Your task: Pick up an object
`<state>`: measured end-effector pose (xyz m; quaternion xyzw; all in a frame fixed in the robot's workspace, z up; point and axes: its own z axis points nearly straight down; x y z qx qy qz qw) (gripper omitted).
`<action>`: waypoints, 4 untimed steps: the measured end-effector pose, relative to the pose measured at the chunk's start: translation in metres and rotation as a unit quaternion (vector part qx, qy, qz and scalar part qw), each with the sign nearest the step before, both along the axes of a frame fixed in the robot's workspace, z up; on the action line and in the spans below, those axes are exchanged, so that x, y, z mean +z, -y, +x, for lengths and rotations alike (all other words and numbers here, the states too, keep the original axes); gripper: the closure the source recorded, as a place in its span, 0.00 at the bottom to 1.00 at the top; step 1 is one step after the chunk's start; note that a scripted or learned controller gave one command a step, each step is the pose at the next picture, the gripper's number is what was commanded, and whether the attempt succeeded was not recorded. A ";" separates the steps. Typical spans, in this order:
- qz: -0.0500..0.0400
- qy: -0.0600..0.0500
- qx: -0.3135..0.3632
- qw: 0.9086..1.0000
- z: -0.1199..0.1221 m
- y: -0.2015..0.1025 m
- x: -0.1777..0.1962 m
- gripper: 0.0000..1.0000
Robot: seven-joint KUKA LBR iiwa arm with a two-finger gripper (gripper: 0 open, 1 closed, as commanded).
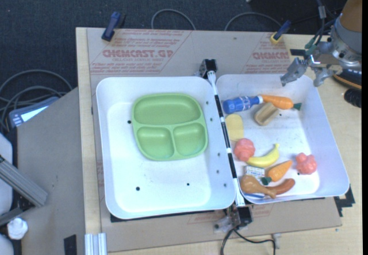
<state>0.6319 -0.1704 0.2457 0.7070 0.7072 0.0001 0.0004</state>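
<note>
Hovering at the right bin's [322,110] far right corner, the jaws [305,73] hang spread with nothing between them, above the toys. Left bin [115,150] carries a green tray [169,124]. Best bet, I'd say: the carrot [278,101] by the far edge, tip touching the bottle [240,104] — drop straight, straddle its width, clear of the wood block [265,113].

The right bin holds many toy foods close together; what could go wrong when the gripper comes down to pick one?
1. The banana, carrot piece and hot dog touch, so the gripper may catch two or push one away.
2. The blue bottle lies against the bin wall; a finger may strike the wall.
</note>
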 end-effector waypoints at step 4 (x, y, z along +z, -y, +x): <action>-0.005 0.007 -0.002 1.000 -0.005 -0.025 -0.153 0.00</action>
